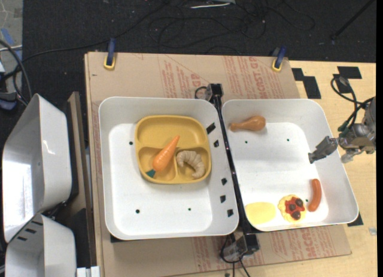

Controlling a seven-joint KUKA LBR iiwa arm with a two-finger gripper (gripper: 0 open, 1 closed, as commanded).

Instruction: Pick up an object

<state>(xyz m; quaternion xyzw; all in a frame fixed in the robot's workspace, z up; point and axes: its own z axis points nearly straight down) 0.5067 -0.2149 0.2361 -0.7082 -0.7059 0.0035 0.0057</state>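
Gripper [326,148] poised over right bin's [272,111] rim, finger state cannot be told. Sausage [315,194] nearby, hugging wall; clipped rim, missed grasp judged likely.

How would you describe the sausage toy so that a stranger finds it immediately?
Look at the right white bin, then at its lower right corner. The sausage lies there near the right wall, a slim orange-red stick standing almost vertically in the view. Its neighbours, a small round pizza and a flat yellow disc, are round, not long.
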